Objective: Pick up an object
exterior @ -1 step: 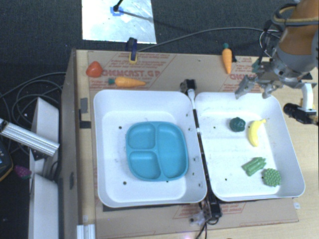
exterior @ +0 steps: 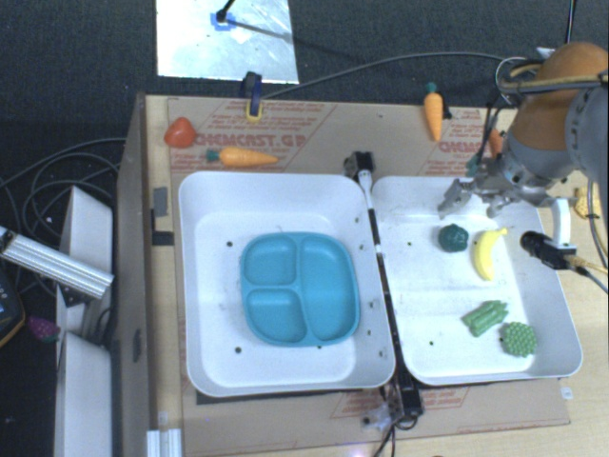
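Dark green ball (exterior: 454, 238) just below fingers (exterior: 458, 194)

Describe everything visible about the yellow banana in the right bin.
The banana is a small, smooth, bright yellow toy, plastic by its look, curved, with a paler tip at its upper end. It lies flat on the floor of the right bin, running roughly top to bottom in the camera view. A dark green round object sits just to its left, apart from it. The gripper hangs above it without touching.
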